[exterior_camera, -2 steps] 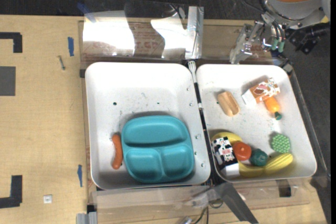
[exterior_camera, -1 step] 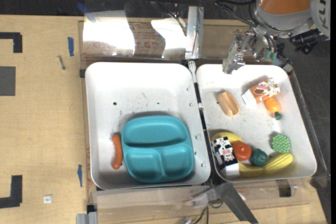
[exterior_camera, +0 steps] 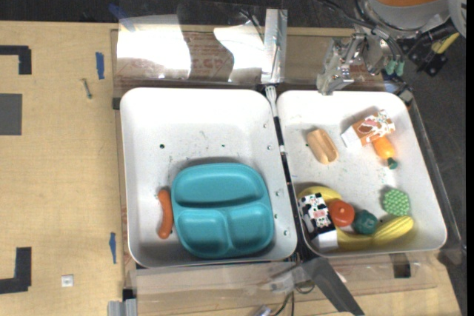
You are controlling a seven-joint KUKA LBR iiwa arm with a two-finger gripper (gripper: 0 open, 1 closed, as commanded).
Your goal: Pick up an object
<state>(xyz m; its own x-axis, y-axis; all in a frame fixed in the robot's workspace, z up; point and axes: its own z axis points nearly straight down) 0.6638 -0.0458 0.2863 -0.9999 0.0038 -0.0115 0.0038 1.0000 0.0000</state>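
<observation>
Right bin (exterior_camera: 422, 159) holds the bread roll (exterior_camera: 321, 145) below the empty, parted jaws (exterior_camera: 335, 78).

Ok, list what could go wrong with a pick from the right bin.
1. The claw hovers at the right bin's far rim and might clip it descending.
2. The tomato, cow-print carton and banana crowd together, so a grasp could pinch two or slip.
</observation>
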